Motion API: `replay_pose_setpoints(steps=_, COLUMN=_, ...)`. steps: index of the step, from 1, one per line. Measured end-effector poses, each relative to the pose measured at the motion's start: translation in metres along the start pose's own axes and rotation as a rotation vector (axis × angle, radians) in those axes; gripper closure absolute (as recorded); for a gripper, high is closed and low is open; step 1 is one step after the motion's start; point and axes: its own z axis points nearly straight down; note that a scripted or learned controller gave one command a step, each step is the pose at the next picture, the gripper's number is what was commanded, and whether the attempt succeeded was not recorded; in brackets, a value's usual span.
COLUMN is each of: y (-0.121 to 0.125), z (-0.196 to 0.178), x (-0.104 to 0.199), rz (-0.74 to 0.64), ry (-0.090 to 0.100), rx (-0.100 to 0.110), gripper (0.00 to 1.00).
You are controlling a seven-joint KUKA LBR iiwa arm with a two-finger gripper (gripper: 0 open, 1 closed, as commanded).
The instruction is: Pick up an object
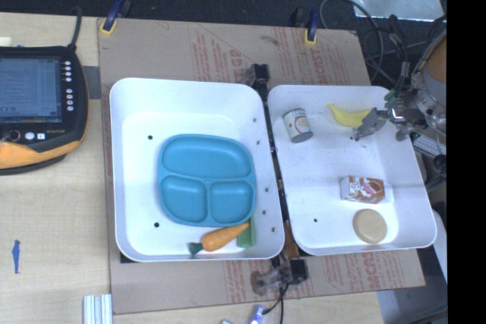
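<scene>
Two shallow white bins sit side by side on a brown board. The left bin (125, 163) holds a blue divided plate (206, 178) at its middle and a carrot (222, 237) along its lower edge. The right bin (410, 197) holds a small can (297, 124) and a banana (348, 115) toward the top, a printed packet (363, 189) and a round tan disc (370, 225) lower down. The gripper (366, 127) enters at the right edge, apparently just beside the banana.
</scene>
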Motion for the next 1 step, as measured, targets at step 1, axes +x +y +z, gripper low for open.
replay_pose_setpoints(steps=1, y=0.0041, z=0.0071, x=0.0176, rz=-0.003, ry=0.001, rx=0.005, gripper=0.0)
